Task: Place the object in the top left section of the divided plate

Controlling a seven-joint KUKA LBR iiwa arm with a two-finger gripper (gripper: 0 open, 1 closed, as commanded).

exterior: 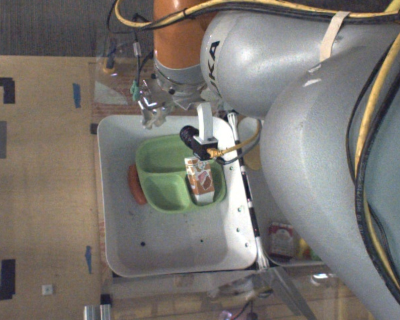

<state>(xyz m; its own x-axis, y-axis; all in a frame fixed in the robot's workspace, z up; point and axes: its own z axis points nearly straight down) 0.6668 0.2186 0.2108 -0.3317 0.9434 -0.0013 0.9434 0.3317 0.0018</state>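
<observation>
**Carton lies in the green plate; gripper hovers at the bin's upper edge**

You see the grey KUKA arm (320, 99) fill the right half and top of the frame, its orange band (177, 29) at top centre, with yellow cables (253, 7) looped over it.

Below the arm, centre frame, sits the white bin (167, 245). You can see its floor bare across the lower part, with a couple of small dark specks.

In the upper middle of that bin lies the green divided plate (161, 185), split by raised ridges into sections. A small printed carton (200, 179), white with red-brown markings, lies in the plate's right-hand section, its upper end close to a black fitting (195, 139) with a white bracket that hangs from the arm.

An orange-red object (136, 184), elongated, lies on the bin floor touching the plate's left rim, outside the plate.

The gripper (151, 115) is at the bin's upper edge, just above the plate's upper left rim. Its metal fingers are small and blurred against the bin; you cannot tell whether they are apart or together, and nothing is seen between them.

At lower right, past the bin's right wall, a red-and-white packet (281, 240) lies partly under the arm.
</observation>
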